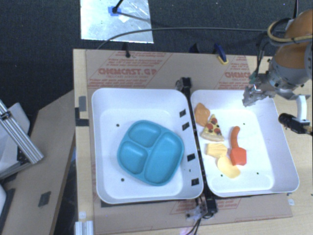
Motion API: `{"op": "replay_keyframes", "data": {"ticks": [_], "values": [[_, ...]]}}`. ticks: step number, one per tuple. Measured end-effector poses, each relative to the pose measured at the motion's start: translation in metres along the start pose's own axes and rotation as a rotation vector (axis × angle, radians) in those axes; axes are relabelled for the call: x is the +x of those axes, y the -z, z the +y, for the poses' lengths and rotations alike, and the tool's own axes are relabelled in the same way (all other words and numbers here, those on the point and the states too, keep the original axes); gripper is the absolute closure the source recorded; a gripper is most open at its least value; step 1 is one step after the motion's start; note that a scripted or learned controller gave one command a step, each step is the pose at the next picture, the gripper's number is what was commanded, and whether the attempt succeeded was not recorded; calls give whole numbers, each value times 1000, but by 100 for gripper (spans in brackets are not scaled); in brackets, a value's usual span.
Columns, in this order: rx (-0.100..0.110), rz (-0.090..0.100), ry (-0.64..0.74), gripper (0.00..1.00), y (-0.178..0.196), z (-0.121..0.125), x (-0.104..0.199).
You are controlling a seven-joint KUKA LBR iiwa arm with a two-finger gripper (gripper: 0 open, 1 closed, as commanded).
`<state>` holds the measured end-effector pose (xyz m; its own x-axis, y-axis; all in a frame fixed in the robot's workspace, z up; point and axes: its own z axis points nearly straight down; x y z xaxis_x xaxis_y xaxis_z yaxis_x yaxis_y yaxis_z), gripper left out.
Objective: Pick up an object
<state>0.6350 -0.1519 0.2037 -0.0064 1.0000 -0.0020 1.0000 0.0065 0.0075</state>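
The right bin point(274, 146) holds toy food: a tan croissant-like piece point(202, 113), a pizza slice point(212, 129), a thin orange-red sausage point(235, 135), an orange block point(238, 156), a pale yellow cheese piece point(216, 150) and a yellow round piece point(227, 167). My gripper point(252, 98) hangs over the bin's far right corner, well apart from all of the food. Nothing shows between its fingers.
The left bin point(105, 131) holds a blue divided plate point(150, 152). Black clips run along the seam between the bins point(190, 136). A foil sheet point(116, 13) and a cable lie behind the bench. A metal frame point(19, 138) stands at the left.
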Motion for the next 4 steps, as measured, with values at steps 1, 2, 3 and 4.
{"op": "replay_keyframes", "data": {"ticks": [1, 2, 3, 4], "values": [[-1, 0, 1, 100, 55, 2, 0], [6, 3, 3, 100, 60, -17, 54], [8, 3, 3, 100, 42, -32, 102], [9, 4, 4, 100, 30, -46, 160]]}}
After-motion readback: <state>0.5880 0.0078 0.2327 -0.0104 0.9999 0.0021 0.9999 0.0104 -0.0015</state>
